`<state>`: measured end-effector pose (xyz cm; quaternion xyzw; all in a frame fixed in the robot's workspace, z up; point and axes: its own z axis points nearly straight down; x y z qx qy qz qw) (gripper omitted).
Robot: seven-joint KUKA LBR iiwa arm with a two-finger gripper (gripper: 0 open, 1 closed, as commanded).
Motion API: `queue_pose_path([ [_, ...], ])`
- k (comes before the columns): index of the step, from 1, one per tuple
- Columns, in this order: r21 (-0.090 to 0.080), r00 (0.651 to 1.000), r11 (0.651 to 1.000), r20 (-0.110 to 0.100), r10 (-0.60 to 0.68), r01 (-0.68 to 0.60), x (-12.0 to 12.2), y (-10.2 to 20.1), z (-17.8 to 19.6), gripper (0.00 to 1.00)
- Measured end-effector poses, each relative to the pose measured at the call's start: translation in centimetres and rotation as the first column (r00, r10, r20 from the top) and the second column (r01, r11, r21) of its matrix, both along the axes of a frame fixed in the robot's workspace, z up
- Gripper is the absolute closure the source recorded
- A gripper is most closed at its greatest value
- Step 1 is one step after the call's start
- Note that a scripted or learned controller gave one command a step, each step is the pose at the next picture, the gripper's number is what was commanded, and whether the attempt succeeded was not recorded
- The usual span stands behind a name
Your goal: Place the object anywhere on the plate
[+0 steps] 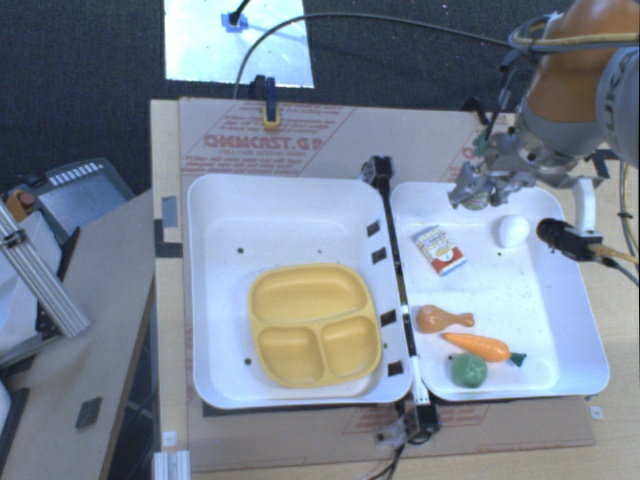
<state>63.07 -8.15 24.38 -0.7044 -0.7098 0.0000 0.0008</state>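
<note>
Gripper (478, 194) hovered upper right over right bin (570, 298), grip state indeterminate; pick pending, must descend onto egg (513, 231).

Dark carpet (80, 68) covers the floor around a pale wooden bench (165, 168). A shiny metal sheet (235, 28) lies on the carpet beyond the bench, with a black cable (400, 23) trailing past it. At left stands a lower tan table (90, 298) bearing an aluminium rail (35, 273).
</note>
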Motion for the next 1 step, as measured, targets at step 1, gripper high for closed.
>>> queue_pose_path([
  [1,0.000,1.000,1.000,0.000,0.000,0.000,-2.69,3.83,0.43,1.00],
])
